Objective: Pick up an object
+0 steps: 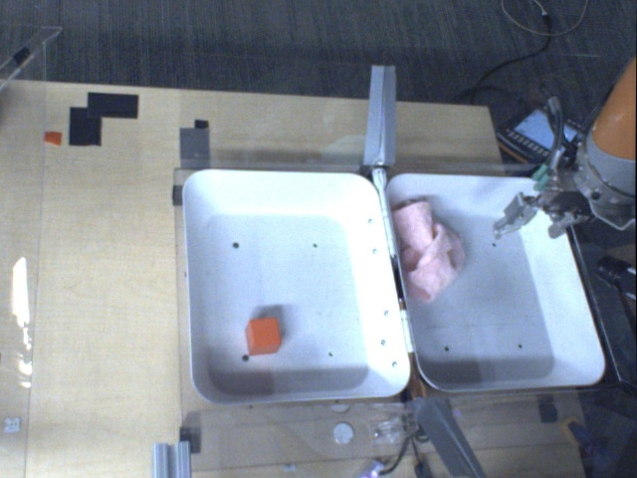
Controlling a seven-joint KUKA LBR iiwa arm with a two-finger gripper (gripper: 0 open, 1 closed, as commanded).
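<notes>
Hovering over the right bin near its far right edge, the gripper is holding nothing — its fingers are standing apart. A crumpled pink cloth is lying in that bin against its left wall (well apart from the gripper), while an orange block is sitting left of it, in the left bin.

A pale wooden bench fills most of the view, with light glaring off its left side. Beyond its far edge lies dark grey carpet, where a thin black cable loops near the upper right. Black tape patches and a small orange mark sit on the bench's far left corner. A grey metal post stands upright at the back.
</notes>
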